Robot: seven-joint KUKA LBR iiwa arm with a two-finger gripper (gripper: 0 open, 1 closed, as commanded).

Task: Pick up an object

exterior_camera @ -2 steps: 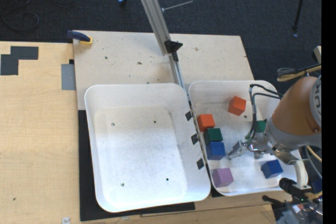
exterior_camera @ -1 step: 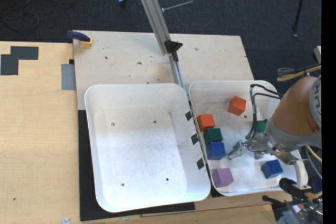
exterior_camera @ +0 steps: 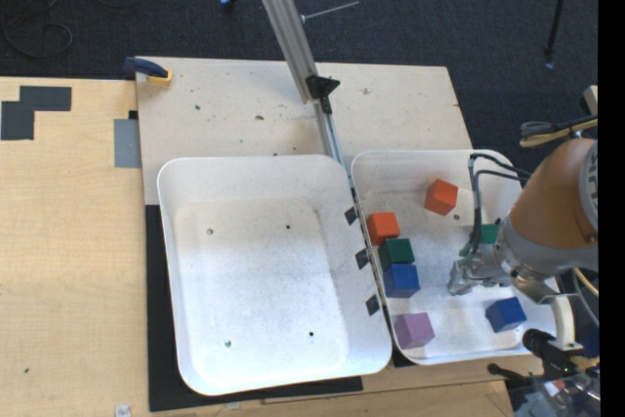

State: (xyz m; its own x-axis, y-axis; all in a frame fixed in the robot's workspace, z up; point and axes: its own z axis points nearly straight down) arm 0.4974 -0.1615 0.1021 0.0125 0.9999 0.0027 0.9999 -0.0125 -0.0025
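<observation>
**Gripper low in right bin, grasp unclear**

Two-finger metal gripper (exterior_camera: pixel 467 276) sits over the floor of the right shallow white bin (exterior_camera: pixel 410 173), between the dark blue cube (exterior_camera: pixel 401 279) and the smaller blue block (exterior_camera: pixel 506 313). Possibly touching nothing; grip state cannot be told

arm (exterior_camera: pixel 557 210) cut off at right edge; green object (exterior_camera: pixel 485 233) partly hidden behind gripper (exterior_camera: pixel 467 280)
</observation>
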